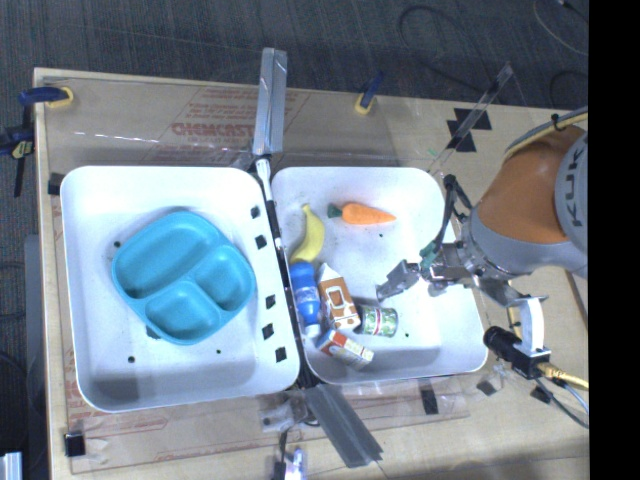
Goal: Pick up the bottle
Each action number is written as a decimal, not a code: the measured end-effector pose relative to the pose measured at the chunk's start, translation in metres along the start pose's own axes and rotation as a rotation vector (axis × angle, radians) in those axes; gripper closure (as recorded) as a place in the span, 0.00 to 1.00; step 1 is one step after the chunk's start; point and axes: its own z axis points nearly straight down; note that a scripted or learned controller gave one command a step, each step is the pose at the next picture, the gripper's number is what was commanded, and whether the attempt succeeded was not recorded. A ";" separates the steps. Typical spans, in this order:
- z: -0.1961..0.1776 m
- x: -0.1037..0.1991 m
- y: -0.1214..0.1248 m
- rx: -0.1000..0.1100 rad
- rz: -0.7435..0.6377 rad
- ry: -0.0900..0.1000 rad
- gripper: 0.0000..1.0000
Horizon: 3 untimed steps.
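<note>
since the bottle (pixel 304 294) lies flat along the right bin's (pixel 430 183) left wall, it's awkward to reach. gripper (pixel 400 278) hangs over the bin's middle, can't tell its state.

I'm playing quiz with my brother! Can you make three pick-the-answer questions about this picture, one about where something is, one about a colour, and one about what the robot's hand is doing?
1. Where is the bottle?
A. In the left bin, on the blue tray
B. In the right bin, by its left wall
C. On the bench outside both bins

2. What colour is the tray in the left bin?
A. Blue
B. Red
C. Yellow

3. What is the gripper doing?
A. Holding the bottle
B. Holding the carrot
C. Holding nothing, over the right bin

Answers: 1 B, it lies below the banana. 2 A, it is plainly blue. 3 C, nothing sits between its fingers and the bottle lies apart from it.
</note>
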 end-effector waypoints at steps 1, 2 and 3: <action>0.072 0.054 0.019 0.002 0.150 0.000 0.00; 0.094 0.101 0.047 -0.029 0.366 -0.011 0.00; -0.020 0.110 0.008 -0.002 0.364 0.001 0.00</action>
